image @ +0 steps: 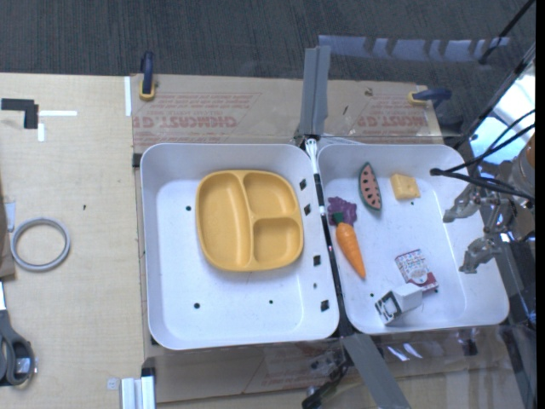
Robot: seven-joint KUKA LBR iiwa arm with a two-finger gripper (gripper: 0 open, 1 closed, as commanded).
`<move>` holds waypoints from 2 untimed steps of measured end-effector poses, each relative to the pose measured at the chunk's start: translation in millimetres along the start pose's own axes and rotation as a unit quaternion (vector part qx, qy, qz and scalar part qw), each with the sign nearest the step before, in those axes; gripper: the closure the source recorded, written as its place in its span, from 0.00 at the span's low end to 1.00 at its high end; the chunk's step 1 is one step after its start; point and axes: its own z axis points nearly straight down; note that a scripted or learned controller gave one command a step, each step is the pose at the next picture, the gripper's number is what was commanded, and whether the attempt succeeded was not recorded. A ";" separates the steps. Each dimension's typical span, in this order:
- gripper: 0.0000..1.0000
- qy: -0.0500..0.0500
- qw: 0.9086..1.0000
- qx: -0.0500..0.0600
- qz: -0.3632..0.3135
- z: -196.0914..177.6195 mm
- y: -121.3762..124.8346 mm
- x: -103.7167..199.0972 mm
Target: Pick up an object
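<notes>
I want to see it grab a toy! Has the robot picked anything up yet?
Not yet. The tool sits open at the right bin's right edge with nothing between its fingers. The carrot, watermelon slice, yellow block and small carton all lie in that bin. Reaching, closing and lifting remain.

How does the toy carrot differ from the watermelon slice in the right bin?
The orange toy carrot is longer and tapered; the red, green-rinded watermelon slice is shorter and crescent-shaped. The carrot has a plain body; the slice shows dark seeds. The carrot touches a purple toy; the slice lies alone. Both lie flat in the right white bin.
</notes>
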 end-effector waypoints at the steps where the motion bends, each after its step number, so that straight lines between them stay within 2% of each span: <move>1: 0.00 -0.001 0.980 0.001 0.198 -19.0 7.1 -72.8; 2: 0.00 0.000 0.927 0.001 0.376 -5.9 -8.4 -122.2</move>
